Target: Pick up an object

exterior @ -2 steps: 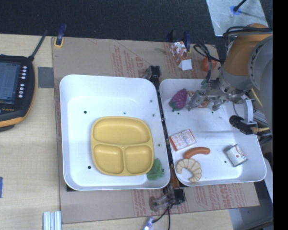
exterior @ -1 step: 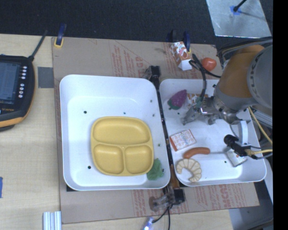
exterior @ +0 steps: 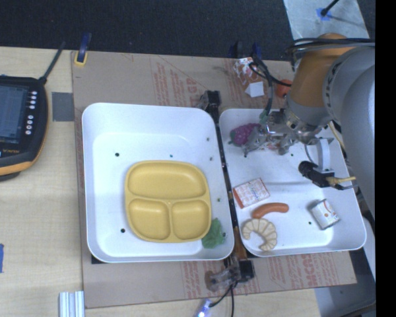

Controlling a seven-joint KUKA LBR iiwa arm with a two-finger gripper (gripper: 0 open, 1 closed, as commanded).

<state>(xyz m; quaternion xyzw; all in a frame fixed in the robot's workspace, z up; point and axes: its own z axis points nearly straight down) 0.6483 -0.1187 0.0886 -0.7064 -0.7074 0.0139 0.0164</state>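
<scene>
At the far left corner of the right bin [exterior: 343,243], the claw [exterior: 269,139] hangs beside a purple toy [exterior: 243,135]; whether it is open I cannot tell. The toy looks light, lumpy, best pinched across its middle. A card [exterior: 251,191], sausage [exterior: 270,209] and croissant [exterior: 261,232] lie nearer, well apart.

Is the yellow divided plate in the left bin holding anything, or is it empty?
Empty. All three compartments of the yellow plate show bare yellow surface. The green broccoli piece lies outside its lower right corner, on the left bin floor.
</scene>
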